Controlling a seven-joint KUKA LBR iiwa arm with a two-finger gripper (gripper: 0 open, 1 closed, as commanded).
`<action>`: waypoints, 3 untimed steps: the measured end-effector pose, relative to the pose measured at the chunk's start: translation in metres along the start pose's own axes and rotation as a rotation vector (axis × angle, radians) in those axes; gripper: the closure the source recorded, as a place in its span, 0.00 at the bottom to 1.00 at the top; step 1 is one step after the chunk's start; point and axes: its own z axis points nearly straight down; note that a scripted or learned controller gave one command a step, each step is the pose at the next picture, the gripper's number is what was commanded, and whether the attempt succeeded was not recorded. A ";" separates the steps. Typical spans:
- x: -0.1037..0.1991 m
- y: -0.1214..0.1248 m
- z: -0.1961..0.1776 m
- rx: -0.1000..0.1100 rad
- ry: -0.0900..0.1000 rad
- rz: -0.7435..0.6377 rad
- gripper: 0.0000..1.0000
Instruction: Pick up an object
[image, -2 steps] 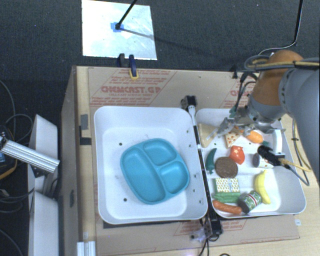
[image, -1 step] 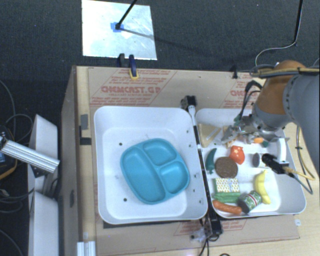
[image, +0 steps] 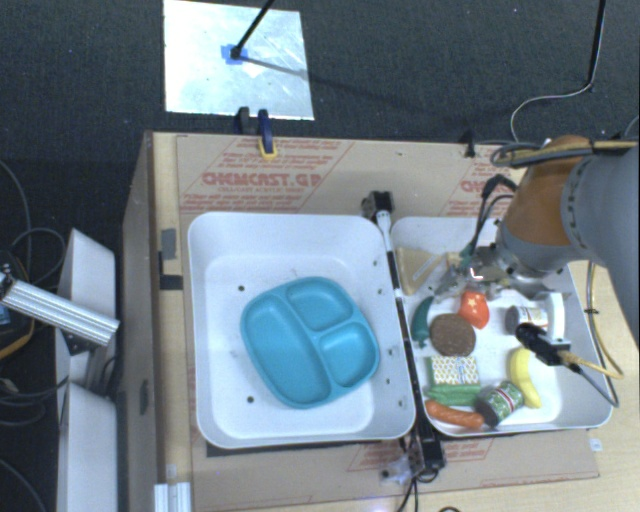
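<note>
My gripper (image: 470, 272) hangs by the orange toy (image: 474, 309); jaw state I cannot tell; probably light, slick; pinch its middle

Bright, even overhead light; slightly soft, grainy detail.

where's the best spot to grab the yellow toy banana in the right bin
Grip the yellow toy banana at its middle, coming down from above and closing across its narrow width. It lies flat, and the green can crowds its lower end.

place: robotics lab | evidence: grey robot arm (image: 590, 205), two white bins (image: 215, 330) on cardboard-topped bench (image: 300, 165), loose cables (image: 20, 250)
</note>
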 end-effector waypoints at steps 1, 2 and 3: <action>0.014 -0.045 0.000 0.001 0.000 0.001 0.00; -0.006 0.006 0.000 -0.002 -0.001 -0.002 0.00; 0.000 -0.032 0.000 0.001 0.000 0.000 0.00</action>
